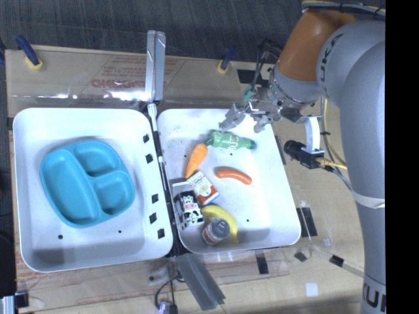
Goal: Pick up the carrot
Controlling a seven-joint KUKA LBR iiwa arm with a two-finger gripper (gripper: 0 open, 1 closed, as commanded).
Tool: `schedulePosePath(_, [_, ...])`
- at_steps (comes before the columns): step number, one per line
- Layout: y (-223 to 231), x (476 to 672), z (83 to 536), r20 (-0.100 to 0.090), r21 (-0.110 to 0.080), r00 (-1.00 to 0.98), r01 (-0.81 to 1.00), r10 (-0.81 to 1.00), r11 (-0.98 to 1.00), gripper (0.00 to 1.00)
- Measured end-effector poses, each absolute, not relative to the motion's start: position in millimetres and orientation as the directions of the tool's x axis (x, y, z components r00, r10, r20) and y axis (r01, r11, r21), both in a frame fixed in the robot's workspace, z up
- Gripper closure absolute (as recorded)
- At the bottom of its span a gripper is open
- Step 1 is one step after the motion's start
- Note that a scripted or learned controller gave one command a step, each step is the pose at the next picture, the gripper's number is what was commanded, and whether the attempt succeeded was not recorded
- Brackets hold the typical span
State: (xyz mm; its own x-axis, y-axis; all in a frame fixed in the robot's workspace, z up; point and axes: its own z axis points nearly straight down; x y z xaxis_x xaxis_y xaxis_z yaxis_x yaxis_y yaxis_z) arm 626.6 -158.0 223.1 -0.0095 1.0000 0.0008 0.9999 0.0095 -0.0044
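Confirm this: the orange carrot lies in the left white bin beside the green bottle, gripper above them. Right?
Not quite. The camera view shows the orange carrot in the right white bin, not the left; it lies beside the green bottle, with the gripper above them.

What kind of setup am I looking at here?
Likely a lab pick-and-place test bench: two shallow white bins clamped side by side, toy food such as an orange plastic carrot, and a grey robot arm reaching in.

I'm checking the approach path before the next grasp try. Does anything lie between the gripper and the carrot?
Partly. The green bottle lies just below the gripper, to the right of the carrot. A straight path down-left to the carrot passes close by the bottle's left end.
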Motion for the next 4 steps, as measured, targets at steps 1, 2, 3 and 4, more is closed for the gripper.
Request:
schedulePosePath(1, [-118.0,625.2,99.5,0.001,-0.004,-0.173,0.985,0.985,0.173,0.0])
schedulePosePath(2, [-118.0,626.0,110.5,0.0,-0.002,-0.178,0.984,0.984,0.178,1.0])
schedulePosePath(3, [-123.3,657.0,155.2,0.0,-0.001,-0.118,0.993,0.993,0.118,1.0])
schedulePosePath(4, [-129.4,624.6,156.6,0.0,-0.004,-0.079,0.997,0.997,0.079,1.0])
